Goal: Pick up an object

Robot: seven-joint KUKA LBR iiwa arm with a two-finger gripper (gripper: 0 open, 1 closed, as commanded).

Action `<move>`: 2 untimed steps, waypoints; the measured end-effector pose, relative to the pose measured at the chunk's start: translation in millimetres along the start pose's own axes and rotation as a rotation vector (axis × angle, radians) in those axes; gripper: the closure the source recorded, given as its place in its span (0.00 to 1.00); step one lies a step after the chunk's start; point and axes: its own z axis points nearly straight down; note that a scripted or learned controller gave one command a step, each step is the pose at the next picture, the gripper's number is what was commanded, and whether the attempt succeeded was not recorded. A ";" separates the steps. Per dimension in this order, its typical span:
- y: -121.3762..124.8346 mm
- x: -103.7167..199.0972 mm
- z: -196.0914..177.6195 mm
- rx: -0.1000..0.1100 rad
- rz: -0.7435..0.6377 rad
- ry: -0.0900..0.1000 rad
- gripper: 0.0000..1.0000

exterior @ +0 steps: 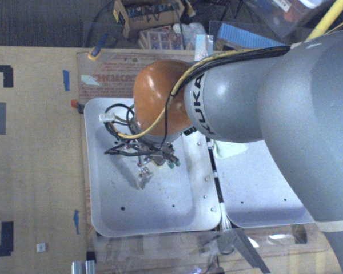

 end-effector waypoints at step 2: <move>7.7 -19.2 4.1 0.001 0.209 -0.007 0.00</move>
